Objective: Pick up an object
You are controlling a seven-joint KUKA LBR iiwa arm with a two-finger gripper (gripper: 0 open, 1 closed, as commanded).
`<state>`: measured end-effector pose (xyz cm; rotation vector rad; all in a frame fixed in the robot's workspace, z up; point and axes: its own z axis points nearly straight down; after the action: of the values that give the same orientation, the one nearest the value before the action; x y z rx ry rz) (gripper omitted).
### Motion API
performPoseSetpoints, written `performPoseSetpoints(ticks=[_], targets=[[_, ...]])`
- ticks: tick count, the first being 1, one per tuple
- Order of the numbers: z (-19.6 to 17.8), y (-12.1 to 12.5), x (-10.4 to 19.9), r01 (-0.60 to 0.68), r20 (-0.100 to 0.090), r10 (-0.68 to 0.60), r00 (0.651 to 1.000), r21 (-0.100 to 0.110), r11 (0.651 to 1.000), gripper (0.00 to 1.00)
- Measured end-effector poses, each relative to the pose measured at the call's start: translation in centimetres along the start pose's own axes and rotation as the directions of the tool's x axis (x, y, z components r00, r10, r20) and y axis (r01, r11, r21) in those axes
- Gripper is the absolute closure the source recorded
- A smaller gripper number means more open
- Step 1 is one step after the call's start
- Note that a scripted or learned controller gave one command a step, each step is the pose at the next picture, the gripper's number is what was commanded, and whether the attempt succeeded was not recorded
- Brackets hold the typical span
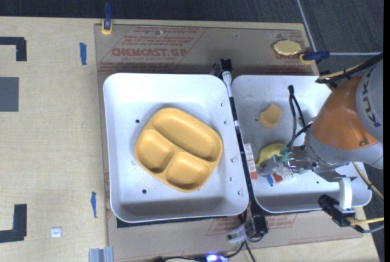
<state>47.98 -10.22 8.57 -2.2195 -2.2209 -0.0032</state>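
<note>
- Gripper (pixel 281 164) is reaching down inside the right bin (pixel 341 197); jaw state: cannot tell.
- Yellow object (pixel 271 152) is lying just beside it, toward the divider.
- Judging it light, smooth, rounded; a grip across the narrow middle is looking safest.

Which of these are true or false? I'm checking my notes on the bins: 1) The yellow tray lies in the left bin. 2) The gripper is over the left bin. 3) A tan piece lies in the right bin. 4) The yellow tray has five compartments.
1) True: the yellow tray lies in the left bin.
2) False: the gripper is down in the right bin, beside a yellow object.
3) True: the tan piece lies near that bin's far side.
4) False: three compartments.
</note>
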Motion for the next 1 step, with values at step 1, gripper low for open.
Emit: performPoseSetpoints(ticks=[1], targets=[[-0.98,0.13,-0.05,0.000,0.003,0.000,1.000,-0.004,1.000,1.00]])
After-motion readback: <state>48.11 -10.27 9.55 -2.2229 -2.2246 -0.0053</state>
